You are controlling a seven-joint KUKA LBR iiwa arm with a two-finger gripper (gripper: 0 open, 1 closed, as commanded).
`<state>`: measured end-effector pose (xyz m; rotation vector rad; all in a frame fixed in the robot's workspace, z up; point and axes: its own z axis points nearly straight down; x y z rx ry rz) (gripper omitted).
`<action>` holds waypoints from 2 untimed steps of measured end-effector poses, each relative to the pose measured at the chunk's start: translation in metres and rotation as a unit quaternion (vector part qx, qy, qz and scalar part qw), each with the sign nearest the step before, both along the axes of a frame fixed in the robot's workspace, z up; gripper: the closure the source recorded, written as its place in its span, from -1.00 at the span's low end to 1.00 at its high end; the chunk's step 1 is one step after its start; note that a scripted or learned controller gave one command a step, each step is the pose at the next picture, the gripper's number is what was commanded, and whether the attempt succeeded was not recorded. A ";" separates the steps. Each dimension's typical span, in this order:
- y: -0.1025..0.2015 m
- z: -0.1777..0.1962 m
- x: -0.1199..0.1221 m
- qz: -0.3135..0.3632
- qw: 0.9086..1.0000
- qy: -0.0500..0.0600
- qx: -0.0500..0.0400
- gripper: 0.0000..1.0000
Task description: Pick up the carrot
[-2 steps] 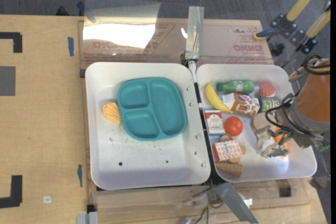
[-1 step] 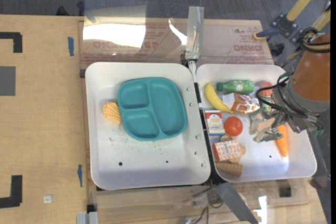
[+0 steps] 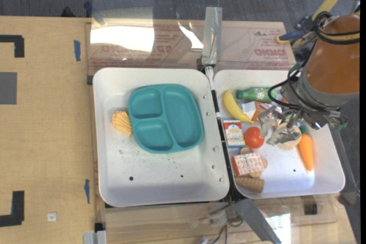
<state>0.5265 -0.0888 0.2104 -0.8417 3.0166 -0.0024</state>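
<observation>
Item 1, arm (image 3: 334, 60): you see it reaching in from the right, its orange band over the right bin's far right corner, the wrist pointing down and to the left.

Item 2, claw (image 3: 281, 126): it hangs low over the middle of the right bin (image 3: 329, 180), amid the clutter; you cannot tell whether it is released or clenched, as metal parts and items overlap there.

Item 3, carrot (image 3: 306, 151): it lies on the right bin's floor, just right of the claw, thick end toward the claw, tip pointing to the near right. Nothing grips it.

Item 4, other contents of the right bin: a banana (image 3: 234, 107) and a green bottle (image 3: 254, 94) at the far left, a tomato (image 3: 254, 138) just left of the claw, a small carton (image 3: 233, 133) beside it, a red-and-white box (image 3: 249, 164) and a brown bread-like piece (image 3: 251, 183) nearer the front.

Item 5, left bin (image 3: 114, 180): it holds a teal divided plate (image 3: 166, 118) with a tan shell-shaped item (image 3: 121, 121) touching the plate's left edge.

Item 6, tabletop (image 3: 40, 140): plain board to the left.
</observation>
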 end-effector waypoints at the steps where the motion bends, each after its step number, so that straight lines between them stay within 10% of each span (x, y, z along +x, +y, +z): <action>1: -0.063 -0.091 -0.009 0.175 0.985 0.006 0.000 1.00; 2: -0.135 -0.119 -0.023 0.244 0.970 0.004 -0.001 1.00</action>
